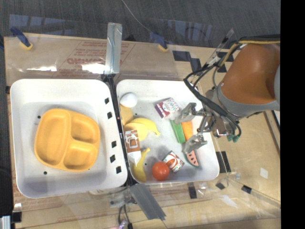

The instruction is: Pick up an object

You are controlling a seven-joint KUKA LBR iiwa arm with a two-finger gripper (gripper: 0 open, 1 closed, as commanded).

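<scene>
My gripper stands open over the right side of the right bin. One fingertip is toward the back and the other toward the front. Between them, seen from above, lies an orange carrot-like piece beside a green stick. I cannot tell whether the fingers touch either one. Just in front of the front finger sits a watermelon slice. Nothing is lifted.
The right bin also holds a white ball, a pink carton, two bananas, a brown packet, a red tomato and a small can. A yellow divided plate lies in the left bin.
</scene>
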